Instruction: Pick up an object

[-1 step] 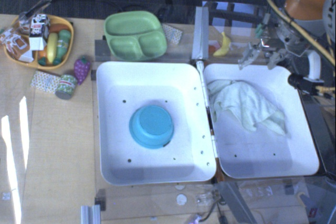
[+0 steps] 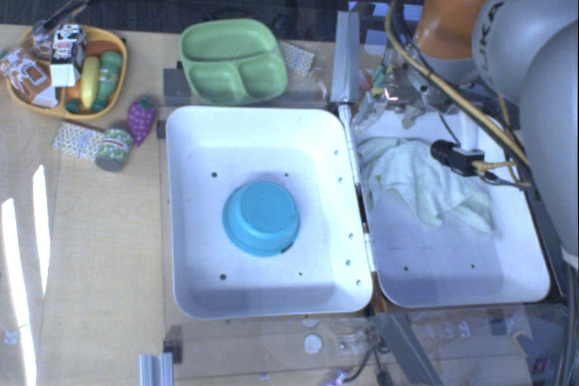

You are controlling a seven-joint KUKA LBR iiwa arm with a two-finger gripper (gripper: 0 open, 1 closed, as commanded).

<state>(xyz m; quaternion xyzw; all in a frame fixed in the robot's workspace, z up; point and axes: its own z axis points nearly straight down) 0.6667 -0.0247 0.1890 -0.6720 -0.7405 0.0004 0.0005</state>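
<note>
White plastic everywhere on this bench: two shallow bins side by side, the left white bin (image 2: 194, 280) and the right white bin (image 2: 470, 271), touching along their inner rims. As for writing or labels, honestly nothing readable. There are small packets and toy food in the yellow bowl (image 2: 116, 90) at the far left, a little printed can (image 2: 114, 149) and a purple toy grape bunch (image 2: 140, 117) beside it, but any print is too tiny to make out.

Room-wise, the left bin has a round light-blue plastic bowl (image 2: 262, 217) upside down near its middle, well apart from all four walls, so lots of bare floor around it. In the right bin a crumpled pale-green cloth (image 2: 416, 181) sits in the upper half, its left edge close to the bin wall, with the front half of the bin bare. A green divided plastic tray (image 2: 232, 61) sits on the bench behind the left bin.

My grey arm (image 2: 534, 41) comes in from the right, orange band up top, bent down over the back of the right bin with cables looping around it. My gripper (image 2: 391, 99) is down by the far corner just above the cloth, and whether it's spread or pinched, I can't tell.
</note>
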